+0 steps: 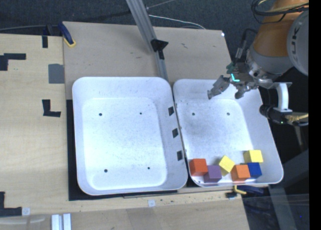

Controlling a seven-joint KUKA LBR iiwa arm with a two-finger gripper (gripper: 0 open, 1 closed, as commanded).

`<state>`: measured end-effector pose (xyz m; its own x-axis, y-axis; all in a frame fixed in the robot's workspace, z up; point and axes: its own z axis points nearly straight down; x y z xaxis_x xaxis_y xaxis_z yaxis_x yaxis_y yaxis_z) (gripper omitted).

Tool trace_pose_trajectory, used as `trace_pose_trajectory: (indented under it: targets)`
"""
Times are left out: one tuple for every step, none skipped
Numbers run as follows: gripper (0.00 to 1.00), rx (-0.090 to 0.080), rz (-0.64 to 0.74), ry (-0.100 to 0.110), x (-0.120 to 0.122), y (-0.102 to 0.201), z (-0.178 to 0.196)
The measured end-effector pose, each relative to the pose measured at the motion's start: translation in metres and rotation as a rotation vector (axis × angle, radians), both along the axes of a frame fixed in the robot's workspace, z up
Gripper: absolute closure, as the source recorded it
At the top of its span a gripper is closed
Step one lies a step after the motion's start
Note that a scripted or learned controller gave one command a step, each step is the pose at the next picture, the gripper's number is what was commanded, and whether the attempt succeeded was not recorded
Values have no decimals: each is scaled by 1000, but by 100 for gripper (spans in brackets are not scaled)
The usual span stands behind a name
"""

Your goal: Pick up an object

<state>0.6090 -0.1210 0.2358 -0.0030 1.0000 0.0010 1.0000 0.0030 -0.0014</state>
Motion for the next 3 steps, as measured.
trace_pose_trajectory:
  targets:
    - [0,0,0,0,0,0,0]
    - [0,0,0,0,0,0,0]
    - [0,0,0,0,0,0,0]
